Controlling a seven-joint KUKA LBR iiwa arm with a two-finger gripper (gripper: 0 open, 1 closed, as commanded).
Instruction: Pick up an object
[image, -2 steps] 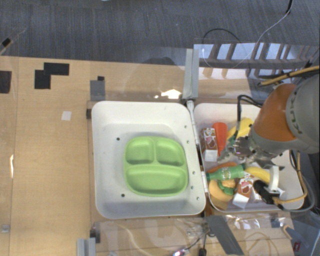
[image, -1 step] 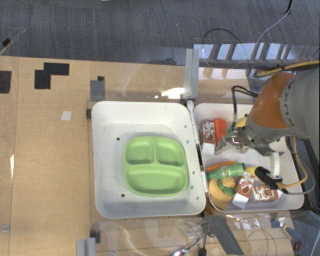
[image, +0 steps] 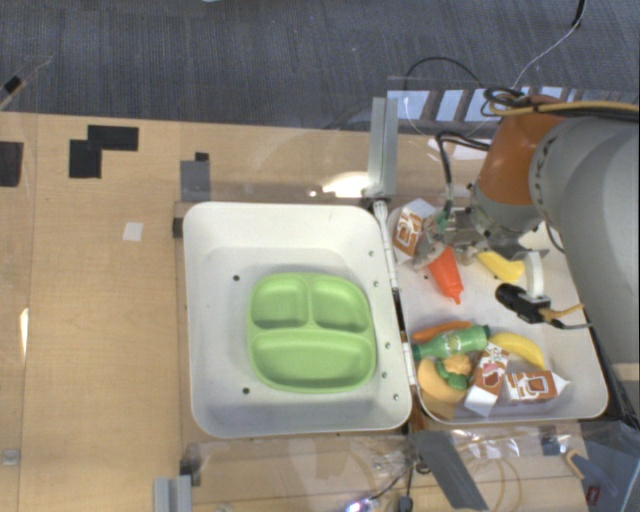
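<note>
Two smooth white bins (image: 200, 300) face you on the wooden counter (image: 90, 350); the left holds a glossy green divided plate (image: 310, 332). Your gripper (image: 452, 232) hovers over the tapered orange carrot (image: 447, 273); its opening can't be judged.

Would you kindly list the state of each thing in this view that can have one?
tool: down in the right bin, above the orange bottle; grip hidden
orange bottle: lying tilted on the bin floor
green divided plate: flat in the left bin
green bottle: lying on its side
banana: lying beside the cartons
small cartons: toppled in the near corner
</note>
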